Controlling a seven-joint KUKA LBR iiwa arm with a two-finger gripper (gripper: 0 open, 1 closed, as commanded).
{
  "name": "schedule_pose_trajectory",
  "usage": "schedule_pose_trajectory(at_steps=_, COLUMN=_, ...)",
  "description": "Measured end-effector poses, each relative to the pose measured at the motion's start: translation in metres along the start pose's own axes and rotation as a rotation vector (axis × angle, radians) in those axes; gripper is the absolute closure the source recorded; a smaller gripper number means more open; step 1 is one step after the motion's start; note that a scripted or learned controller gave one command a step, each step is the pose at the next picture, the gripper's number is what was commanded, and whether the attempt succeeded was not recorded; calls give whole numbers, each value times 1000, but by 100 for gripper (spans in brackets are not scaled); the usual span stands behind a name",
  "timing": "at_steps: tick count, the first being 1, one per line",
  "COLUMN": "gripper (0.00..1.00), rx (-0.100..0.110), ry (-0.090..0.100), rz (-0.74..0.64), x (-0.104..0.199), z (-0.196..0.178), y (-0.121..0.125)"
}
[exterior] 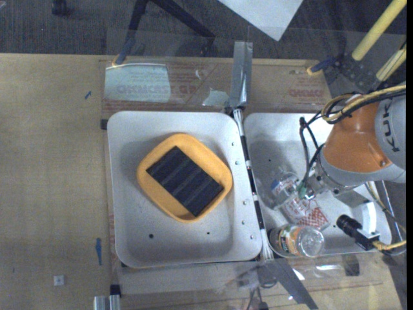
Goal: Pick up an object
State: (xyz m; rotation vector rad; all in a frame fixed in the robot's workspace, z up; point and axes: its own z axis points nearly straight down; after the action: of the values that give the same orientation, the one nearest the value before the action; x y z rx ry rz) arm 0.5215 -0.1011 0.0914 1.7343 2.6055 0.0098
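Claw (303, 196) of the grey arm with the orange band (355, 141) hangs low over the clutter in the right-hand shallow white bin (271, 134); whether it is released or clenched cannot be told from this angle, and nothing is seen in its grasp.

Nearest the camera, a clear bottle with a yellowish label (301, 241) lies on its side against the bin's near wall, its long axis running roughly along that wall. Just beyond it sits a red-and-white patterned packet (316, 218), close beneath the claw. A crumpled clear plastic wrapper (284, 187) lies just beside the claw, toward the wall that divides the two bins.

These three are the likeliest picks, since all lie within a short reach. The bottle looks the hardest, hemmed in by the near wall and corner. The packet has the most open floor around it.

Across the divider, well apart from the claw, a yellow rounded-square tray with a black ribbed panel (184, 176) rests in the middle of the left-hand white bin (129, 225), turned at a slant, with bare floor on every side.

Both bins stand on a brown tabletop (45, 173). Farther off are a black office-chair base (148, 5) and a white sheet (258, 2).
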Motion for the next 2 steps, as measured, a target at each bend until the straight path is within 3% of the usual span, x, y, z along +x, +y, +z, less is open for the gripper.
schedule_pose_trajectory(at_steps=1, gripper=100, rx=-5, ry=-3, rz=3, x=-1, z=-10, y=1)
schedule_pose_trajectory(at_steps=2, gripper=100, rx=9, ry=5, rz=-169, x=0, z=-93, y=59)
